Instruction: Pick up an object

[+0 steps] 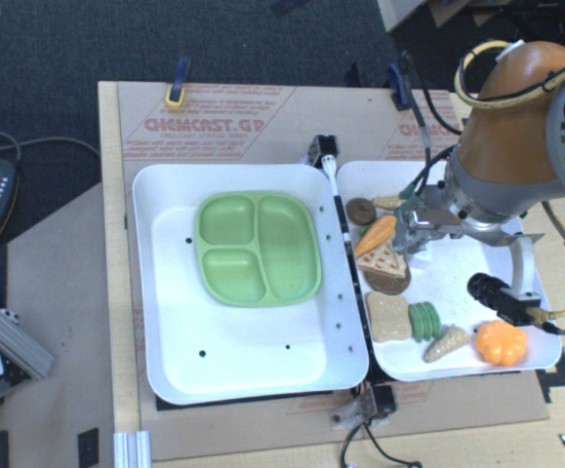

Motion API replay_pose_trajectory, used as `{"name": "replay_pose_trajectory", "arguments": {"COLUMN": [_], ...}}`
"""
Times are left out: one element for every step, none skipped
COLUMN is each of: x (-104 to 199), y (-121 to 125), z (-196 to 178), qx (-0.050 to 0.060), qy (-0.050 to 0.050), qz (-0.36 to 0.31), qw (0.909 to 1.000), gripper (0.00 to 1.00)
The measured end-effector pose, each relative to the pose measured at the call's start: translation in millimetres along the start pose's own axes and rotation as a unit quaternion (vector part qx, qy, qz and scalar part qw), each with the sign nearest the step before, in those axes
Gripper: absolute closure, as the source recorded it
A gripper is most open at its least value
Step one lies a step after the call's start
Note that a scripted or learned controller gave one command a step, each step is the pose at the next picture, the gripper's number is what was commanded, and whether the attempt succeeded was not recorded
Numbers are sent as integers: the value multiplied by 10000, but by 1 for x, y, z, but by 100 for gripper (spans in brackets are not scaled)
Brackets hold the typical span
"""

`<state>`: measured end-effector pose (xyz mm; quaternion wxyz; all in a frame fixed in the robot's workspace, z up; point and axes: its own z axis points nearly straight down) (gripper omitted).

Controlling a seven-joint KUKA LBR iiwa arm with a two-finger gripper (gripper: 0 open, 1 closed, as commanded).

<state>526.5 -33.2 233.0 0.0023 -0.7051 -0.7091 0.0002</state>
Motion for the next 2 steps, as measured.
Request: {"name": "replay_pose_trajectory", "arguments": {"x": [21, 22], "y": [-1, 1], "z": [-1, 1], "qx": [-4, -12], "qy": [-6, -10], "qz": [12, 23], "qw": [10000, 10000], "gripper": [100, 100]}}
